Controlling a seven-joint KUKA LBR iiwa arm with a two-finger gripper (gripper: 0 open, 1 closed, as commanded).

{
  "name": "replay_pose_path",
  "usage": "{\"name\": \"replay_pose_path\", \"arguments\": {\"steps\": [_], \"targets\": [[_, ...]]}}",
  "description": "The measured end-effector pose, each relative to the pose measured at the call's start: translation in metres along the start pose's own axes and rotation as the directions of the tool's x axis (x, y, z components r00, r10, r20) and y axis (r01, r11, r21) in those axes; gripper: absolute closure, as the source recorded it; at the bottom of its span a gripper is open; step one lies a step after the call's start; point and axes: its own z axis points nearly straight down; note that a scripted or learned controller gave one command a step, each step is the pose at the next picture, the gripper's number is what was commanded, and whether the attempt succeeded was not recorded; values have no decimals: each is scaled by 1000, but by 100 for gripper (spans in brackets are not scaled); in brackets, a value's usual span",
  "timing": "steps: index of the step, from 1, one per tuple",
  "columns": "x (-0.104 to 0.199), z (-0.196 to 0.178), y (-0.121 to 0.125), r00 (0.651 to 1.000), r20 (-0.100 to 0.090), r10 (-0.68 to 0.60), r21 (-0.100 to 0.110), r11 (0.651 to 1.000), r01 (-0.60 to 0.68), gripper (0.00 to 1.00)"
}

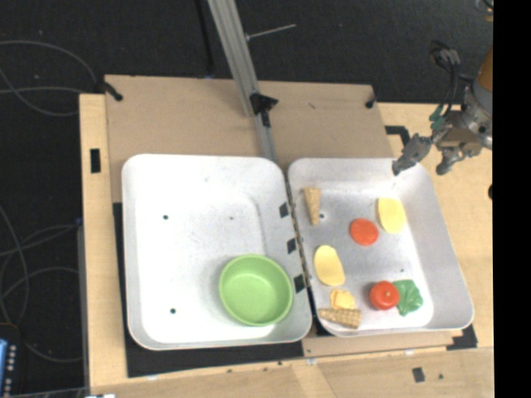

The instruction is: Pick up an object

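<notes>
I see my gripper (425,157) at the upper right of the frame, over the top right corner of the right bin (440,247). Its two fingers are apart and there is nothing between them.

The thing I would go for is the yellow piece (392,215), because it is the nearest one. It lies flat in the upper right part of the right bin, just right of a small orange ball (363,232). The two are close, maybe touching; I cannot tell.

I think it is toy food, so it should be light and hard, not soft. It looks smooth, so it may slip. It is an oval, and its long way runs up and down the frame, leaning a little to the left at the top. I would pinch it across the short way, in the middle.

The green bowl (255,289) sits low in the left bin (166,197).
</notes>
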Motion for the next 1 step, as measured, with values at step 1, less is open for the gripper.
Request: {"name": "replay_pose_path", "arguments": {"steps": [1], "targets": [[0, 0, 0, 1000, 1, 0, 0, 1000, 0, 0]]}}
